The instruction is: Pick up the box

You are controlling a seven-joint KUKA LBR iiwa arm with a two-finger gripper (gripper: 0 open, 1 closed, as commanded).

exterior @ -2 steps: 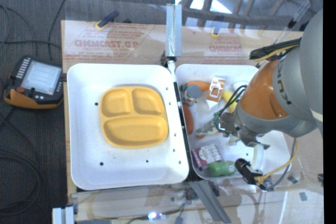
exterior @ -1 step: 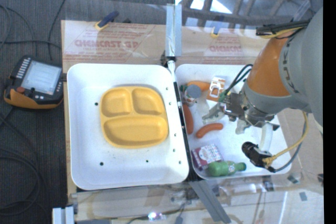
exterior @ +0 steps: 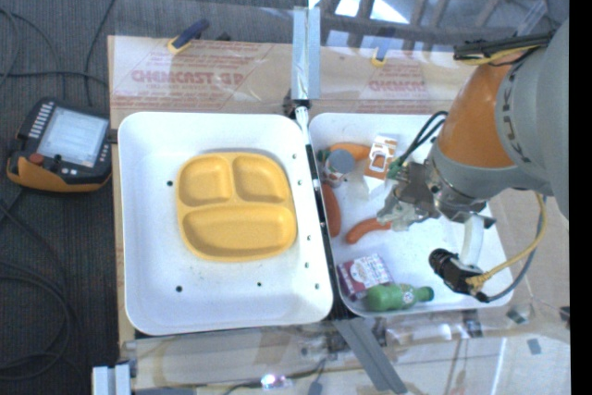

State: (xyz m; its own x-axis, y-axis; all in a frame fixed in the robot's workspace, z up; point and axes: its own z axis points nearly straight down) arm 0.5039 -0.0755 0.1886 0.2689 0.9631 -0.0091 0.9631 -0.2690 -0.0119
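A small white and orange box [exterior: 382, 153] stands near the back of the right bin [exterior: 504, 277], beside a grey cup [exterior: 339, 164]. My gripper [exterior: 403, 206] hangs low over the middle of that bin, a little in front of and to the right of the box, right above one end of an orange carrot-like piece [exterior: 368, 228]. The arm's grey body and orange band [exterior: 476, 125] cover the right side of the bin.
The left bin [exterior: 148, 291] holds a yellow divided tray [exterior: 237, 204]. In the right bin also lie a red sausage-like piece [exterior: 331, 210], a maroon packet [exterior: 367, 272], a green bottle [exterior: 398, 296] and another orange piece [exterior: 353, 150]. A handheld pendant [exterior: 60, 146] lies off the bench at left.
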